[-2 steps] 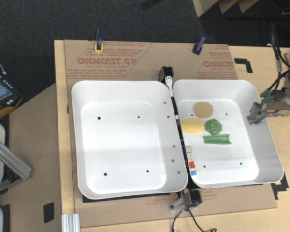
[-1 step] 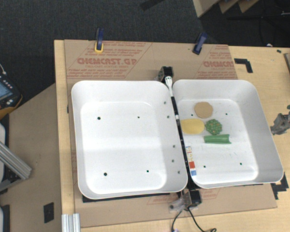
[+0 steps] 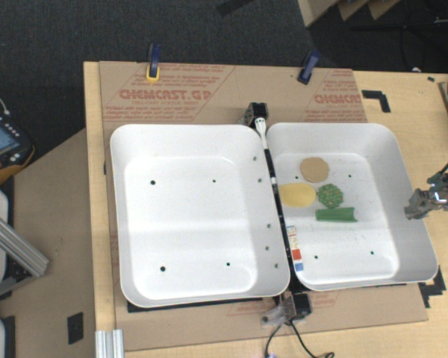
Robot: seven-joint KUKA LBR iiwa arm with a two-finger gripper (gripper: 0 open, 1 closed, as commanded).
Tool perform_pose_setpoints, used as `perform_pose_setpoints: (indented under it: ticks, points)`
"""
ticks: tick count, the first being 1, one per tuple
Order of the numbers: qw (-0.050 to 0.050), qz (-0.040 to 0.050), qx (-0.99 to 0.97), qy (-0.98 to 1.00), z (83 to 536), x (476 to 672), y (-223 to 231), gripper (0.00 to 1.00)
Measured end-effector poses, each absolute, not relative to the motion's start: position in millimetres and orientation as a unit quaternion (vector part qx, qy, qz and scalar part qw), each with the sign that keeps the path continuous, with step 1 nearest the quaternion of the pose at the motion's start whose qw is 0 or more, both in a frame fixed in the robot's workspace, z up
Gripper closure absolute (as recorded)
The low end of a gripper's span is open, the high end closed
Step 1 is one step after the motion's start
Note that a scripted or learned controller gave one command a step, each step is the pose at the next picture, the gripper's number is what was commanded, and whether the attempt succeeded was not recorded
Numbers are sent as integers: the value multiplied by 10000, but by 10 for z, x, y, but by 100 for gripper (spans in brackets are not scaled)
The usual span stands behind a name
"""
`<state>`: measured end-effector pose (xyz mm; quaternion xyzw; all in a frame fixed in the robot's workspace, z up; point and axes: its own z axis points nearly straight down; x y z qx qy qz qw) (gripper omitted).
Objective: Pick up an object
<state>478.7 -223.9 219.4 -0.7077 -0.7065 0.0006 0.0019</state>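
Observation:
Four small objects lie close together in the right bin (image 3: 381, 263): a tan round disc (image 3: 314, 170), a yellow oval piece (image 3: 297, 195), a green knobbly round piece (image 3: 330, 195) and a flat green bar (image 3: 335, 215). My gripper (image 3: 427, 202) sits at the right edge of the view, over the right bin's right rim, well to the right of the objects. Nothing shows between its fingers.
The left bin (image 3: 134, 274) adjoins the right one along a dark centre seam. Both rest on a brown cardboard sheet (image 3: 209, 88) held by a yellow clamp (image 3: 153, 64) and a blue clamp (image 3: 309, 67) at the far edge.

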Motion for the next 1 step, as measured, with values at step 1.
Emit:
perform_pose_setpoints:
  ticks: [1]
  points:
    - [20, -8, -7040, -7102, 2188, 4915, -1323, 100]
